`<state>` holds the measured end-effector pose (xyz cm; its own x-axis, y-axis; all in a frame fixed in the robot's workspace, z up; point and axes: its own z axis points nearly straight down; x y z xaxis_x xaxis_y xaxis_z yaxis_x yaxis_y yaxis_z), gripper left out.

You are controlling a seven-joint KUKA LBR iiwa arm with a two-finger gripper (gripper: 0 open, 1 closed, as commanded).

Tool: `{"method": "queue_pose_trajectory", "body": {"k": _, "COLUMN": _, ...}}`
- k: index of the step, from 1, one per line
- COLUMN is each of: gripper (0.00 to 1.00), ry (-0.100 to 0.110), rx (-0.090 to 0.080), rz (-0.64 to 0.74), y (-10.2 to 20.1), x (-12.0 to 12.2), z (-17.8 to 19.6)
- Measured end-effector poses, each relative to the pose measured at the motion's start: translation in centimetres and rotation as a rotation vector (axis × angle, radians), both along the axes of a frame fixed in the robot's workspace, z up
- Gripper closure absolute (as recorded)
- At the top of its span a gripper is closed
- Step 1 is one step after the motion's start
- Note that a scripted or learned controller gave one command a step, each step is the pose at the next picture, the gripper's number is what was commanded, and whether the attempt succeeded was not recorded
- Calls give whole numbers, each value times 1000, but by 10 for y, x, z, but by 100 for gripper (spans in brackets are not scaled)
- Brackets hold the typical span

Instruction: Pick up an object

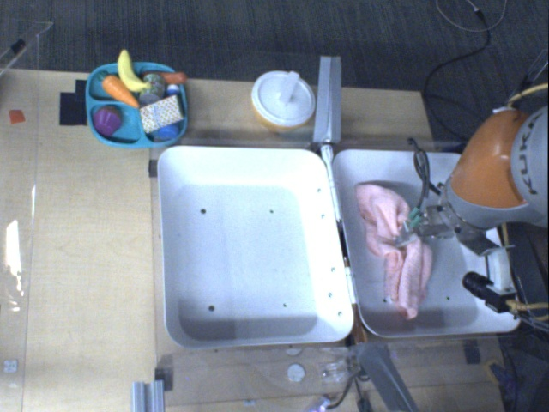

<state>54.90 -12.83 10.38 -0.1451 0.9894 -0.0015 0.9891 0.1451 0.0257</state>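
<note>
on the far left of the table (77, 256), a blue tray (96, 131) holds toy food, including a banana (129, 71) and a carrot (118, 89). a round white lid (283, 99) sits further right along the back edge. neither is within the work area.

the left bin (171, 230) has nothing in it to grasp. a metal divider (327, 101) stands above the seam between the two bins.

the right bin (446, 312) contains the only candidate object: a pink cloth (390, 239), crumpled, lying lengthwise from the bin's back half toward its front wall, left of the bin's centre.

the gripper (415, 224) is down at the cloth's right edge, about midway along its length. the tips are sunk in the folds; whether the fingers are spread or pressed together on the fabric cannot be told from this view.

recommended procedure for the step in hand, given as a judgement:
- close on a raised fold, not on a flat single layer; a thick ridge gives more fabric to grip.
- confirm fabric lies between the fingers before lifting.
- lift straight up and slowly; the long lower tail will hang and may drag along the bin floor or catch the wall.
- raise until the tail clears the rim before any sideways travel.
</note>
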Motion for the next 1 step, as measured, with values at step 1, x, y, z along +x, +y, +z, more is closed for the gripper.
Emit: {"method": "queue_pose_trajectory", "body": {"k": 1, "gripper": 100, "ry": 20, "rx": 0, "rz": -177, "y": 24, "x": -18, "z": 109}}
